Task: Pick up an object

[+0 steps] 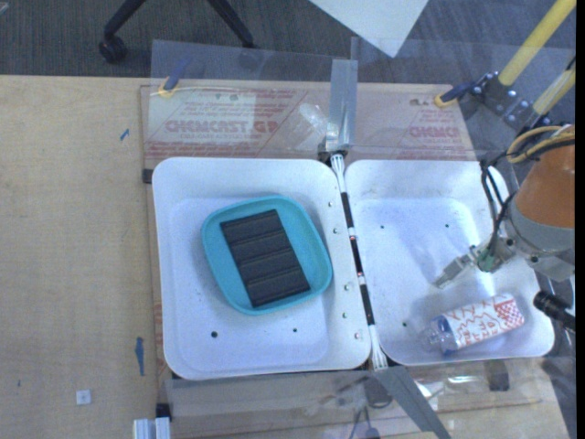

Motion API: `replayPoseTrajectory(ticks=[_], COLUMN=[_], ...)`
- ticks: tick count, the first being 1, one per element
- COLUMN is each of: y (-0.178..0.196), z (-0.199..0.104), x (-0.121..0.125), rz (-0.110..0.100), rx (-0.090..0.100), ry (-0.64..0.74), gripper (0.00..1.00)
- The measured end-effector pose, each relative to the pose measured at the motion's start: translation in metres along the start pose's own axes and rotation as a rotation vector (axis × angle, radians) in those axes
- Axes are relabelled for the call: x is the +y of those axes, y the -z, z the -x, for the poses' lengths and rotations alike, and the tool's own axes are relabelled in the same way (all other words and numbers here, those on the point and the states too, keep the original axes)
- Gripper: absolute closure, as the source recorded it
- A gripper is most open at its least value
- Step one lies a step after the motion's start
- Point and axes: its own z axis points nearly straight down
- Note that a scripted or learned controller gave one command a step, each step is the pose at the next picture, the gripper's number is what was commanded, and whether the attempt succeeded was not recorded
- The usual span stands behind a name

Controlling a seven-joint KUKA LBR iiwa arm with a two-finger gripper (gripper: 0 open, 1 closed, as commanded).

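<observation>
A small plastic bottle [473, 324] with a red-and-white patterned label lies on its side near the front of the right bin [402, 227]. In the left bin [183, 337] a teal plate [216, 245] carries a dark grey ridged block [265, 257]. My gripper [454, 271] reaches in from the right, below the orange band [548, 195], and hangs over the right bin just behind and slightly left of the bottle. I see nothing held in it.
A divider with screws runs between the two bins [355, 254]. Clear plastic sheets [238, 122] lie behind the bins. Wooden bench [73, 245] stretches to the left. Yellow-handled hardware [539, 35] and cables stand at the back right.
</observation>
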Motion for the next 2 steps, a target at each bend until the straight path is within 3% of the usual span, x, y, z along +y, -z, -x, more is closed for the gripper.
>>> replayPoseTrajectory(ticks=[1, 2], y=[0.049, 0.063], z=[-0.018, -0.011], x=[-0.053, -0.058], rz=[-0.001, -0.005], rx=[0.003, 0.003], ry=[0.074, -0.244], gripper=[0.0, 0.0])
